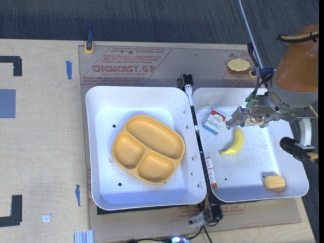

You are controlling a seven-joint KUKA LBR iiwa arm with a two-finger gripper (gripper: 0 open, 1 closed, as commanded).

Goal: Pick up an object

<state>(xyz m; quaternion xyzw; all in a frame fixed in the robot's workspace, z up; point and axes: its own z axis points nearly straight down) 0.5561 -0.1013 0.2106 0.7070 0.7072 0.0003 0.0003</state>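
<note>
Left bin point(96, 135): holds one yellow divided tray point(148, 148) with three compartments, lying flat near the bin's centre. Nothing rests in its compartments.

Divider between bins: a small red-and-white packet point(209, 172) lies along the rim.

Right bin point(298, 184): three loose items. A small carton point(214, 121), white, red and blue, lies at upper left. A banana point(234, 143) lies just right of and below it, curved, near the bin's middle. A small orange-tan block point(275, 182) sits at the lower right corner, well apart from the others. A yellow round piece point(238, 65) lies outside the bins on the board above.

Arm: enters from the right, wrist over the upper part of the right bin. Gripper point(237, 119) points left, between carton and banana, just above the banana's upper end. Claw state: cannot tell from this angle, and nothing is visibly held.

Step in hand (judgement): approach, no grasp made. Likely target is the banana, possibly the carton.

Next move calls for: centring over the chosen item, aligning across the banana's narrow width, descending to the bin floor, closing, then lifting. Risk: the curved fruit may roll or slip aside on closing.
</note>
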